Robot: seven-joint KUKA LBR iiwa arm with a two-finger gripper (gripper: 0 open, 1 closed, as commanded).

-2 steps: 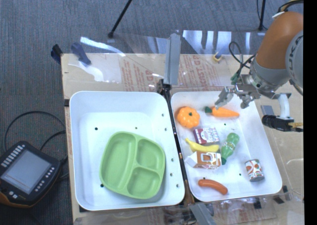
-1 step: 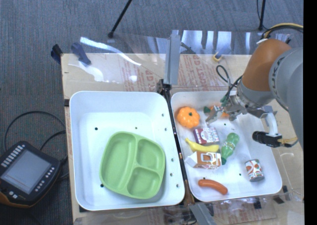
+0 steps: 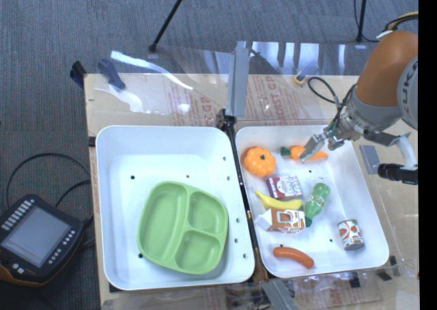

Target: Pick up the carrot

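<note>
Grey carpet lies around the bench, and two white bins sit on it side by side. Taking the orange pumpkin (image 3: 259, 161) in the right bin (image 3: 369, 213) as landmark: the carrot (image 3: 303, 153) lies just to the right of it, near the bin's back wall. My gripper (image 3: 315, 151) is down at the carrot, with its fingers spread on either side of the carrot's right end, not clenched. In front of the pumpkin is a banana (image 3: 277, 201). Left of the pumpkin, in the other bin, rests a green tray (image 3: 183, 227).
</note>
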